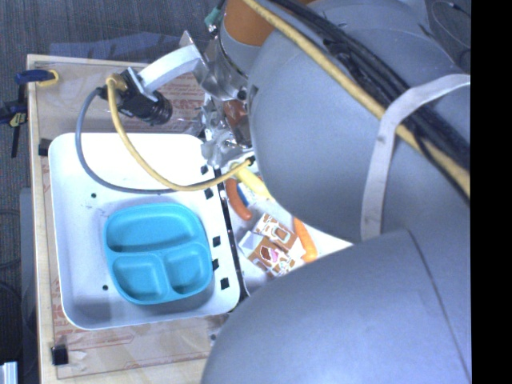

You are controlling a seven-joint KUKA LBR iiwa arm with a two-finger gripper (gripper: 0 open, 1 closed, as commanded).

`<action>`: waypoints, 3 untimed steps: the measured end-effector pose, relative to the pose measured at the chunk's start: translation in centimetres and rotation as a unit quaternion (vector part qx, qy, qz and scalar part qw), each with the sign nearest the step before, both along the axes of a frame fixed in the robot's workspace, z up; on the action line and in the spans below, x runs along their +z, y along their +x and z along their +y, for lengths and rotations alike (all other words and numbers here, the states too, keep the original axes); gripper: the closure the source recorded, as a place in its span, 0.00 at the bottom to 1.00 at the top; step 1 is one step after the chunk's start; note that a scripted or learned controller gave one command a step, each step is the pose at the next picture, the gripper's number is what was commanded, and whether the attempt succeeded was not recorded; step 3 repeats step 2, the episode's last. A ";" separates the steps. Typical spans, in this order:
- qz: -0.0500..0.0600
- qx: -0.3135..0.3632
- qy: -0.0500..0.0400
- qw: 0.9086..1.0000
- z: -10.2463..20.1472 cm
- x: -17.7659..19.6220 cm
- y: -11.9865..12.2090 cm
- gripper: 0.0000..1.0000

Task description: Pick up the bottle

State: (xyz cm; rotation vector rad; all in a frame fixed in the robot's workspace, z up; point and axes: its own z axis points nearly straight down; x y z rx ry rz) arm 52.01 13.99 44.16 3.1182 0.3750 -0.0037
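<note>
The grey arm (352,134) is seen stretched across the right-hand white bin (328,242), covering most of it. Its two-finger gripper (220,152) hangs near the divide between the bins; its state cannot be told. A blue three-compartment plastic tray (158,252) lies in the left-hand white bin (68,214). What may be the bottle, an orange object (238,201), is glimpsed just below the gripper, beside a brown-and-white printed packet (272,245).
</note>
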 end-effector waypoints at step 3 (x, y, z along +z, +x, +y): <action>0.000 0.008 0.000 1.000 -2.7 0.0 -3.8 1.00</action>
